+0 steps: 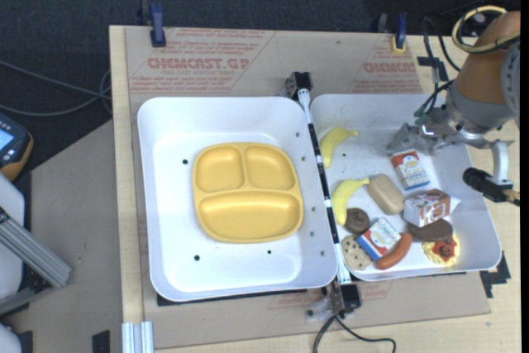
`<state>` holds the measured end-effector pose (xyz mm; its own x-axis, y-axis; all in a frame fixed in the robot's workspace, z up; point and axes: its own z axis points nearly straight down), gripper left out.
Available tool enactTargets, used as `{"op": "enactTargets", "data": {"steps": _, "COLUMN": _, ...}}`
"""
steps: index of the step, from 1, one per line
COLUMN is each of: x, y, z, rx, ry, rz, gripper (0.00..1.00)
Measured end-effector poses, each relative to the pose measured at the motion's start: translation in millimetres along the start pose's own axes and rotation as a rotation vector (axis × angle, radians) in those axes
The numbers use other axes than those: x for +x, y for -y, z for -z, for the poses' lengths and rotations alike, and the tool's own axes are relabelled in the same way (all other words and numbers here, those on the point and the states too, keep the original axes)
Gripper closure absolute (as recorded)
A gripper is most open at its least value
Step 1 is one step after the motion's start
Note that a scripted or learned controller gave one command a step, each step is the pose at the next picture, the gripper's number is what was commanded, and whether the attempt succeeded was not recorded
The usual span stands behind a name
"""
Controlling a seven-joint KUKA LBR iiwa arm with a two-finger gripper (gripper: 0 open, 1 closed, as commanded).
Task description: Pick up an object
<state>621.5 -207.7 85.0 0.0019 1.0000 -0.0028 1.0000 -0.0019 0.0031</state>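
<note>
The right bin point(368, 113) holds several toy foods. Two yellow bananas point(335, 140) point(347, 193) lie along its left side. A tan bread roll point(384, 193) sits in the middle, with a red-and-white carton point(412, 171) above it and a second carton point(426, 207) to its right. A chocolate donut point(357, 220), a cookie point(354, 252), a small packet point(378, 236), a sausage point(395, 250) and a pizza piece point(442, 249) crowd the front. My gripper point(416, 136) hangs low in the bin's far part, just behind the red-and-white carton.
The left bin point(165, 178) holds a yellow three-compartment plate point(246, 191). The arm's orange band point(483, 54) and wrist stand over the right bin's far right corner. Blue clamps point(154, 22) point(399, 33) grip the bench's back edge.
</note>
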Motion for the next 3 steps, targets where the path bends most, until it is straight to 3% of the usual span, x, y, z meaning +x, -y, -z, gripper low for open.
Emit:
{"op": "enactTargets", "data": {"steps": 1, "x": 30, "y": 6, "z": 0, "rx": 0.005, "ry": -0.004, "rz": 0.004, "gripper": 0.0}}
{"op": "enactTargets", "data": {"steps": 2, "x": 55, "y": 35, "z": 0, "rx": 0.007, "ry": -0.005, "rz": 0.003, "gripper": 0.0}}
{"op": "enactTargets", "data": {"steps": 3, "x": 68, "y": 28, "z": 0, "rx": 0.002, "ry": -0.003, "rz": 0.004, "gripper": 0.0}}
